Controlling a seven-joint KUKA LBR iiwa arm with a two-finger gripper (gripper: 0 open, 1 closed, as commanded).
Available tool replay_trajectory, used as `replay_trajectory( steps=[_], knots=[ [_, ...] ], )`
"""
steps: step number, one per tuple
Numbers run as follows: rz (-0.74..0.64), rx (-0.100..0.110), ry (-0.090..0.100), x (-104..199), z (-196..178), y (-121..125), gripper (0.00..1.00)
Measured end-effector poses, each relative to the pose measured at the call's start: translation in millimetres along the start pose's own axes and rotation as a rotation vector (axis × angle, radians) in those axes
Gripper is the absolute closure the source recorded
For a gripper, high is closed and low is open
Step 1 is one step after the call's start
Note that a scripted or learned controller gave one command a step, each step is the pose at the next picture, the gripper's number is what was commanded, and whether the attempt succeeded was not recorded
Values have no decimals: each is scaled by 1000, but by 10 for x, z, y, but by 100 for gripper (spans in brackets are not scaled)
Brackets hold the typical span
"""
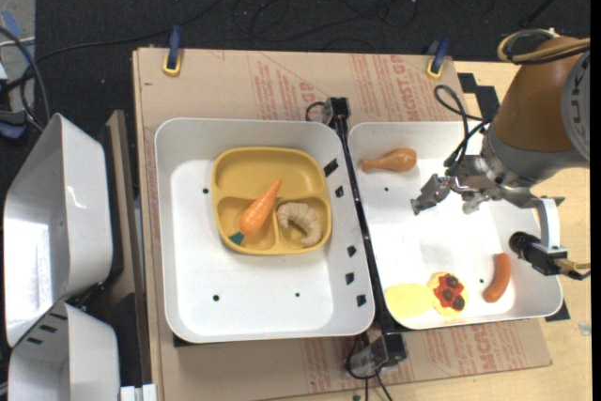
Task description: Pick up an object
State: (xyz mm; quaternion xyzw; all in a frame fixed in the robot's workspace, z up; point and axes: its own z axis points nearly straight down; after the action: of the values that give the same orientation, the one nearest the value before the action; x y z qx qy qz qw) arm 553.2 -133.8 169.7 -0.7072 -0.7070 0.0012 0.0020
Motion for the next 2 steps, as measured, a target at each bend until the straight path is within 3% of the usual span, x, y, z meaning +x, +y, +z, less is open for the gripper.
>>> replay_trajectory(
  steps=[2],
  knots=[
    [1,-2,0,16,790,-51,0]
  ],
)
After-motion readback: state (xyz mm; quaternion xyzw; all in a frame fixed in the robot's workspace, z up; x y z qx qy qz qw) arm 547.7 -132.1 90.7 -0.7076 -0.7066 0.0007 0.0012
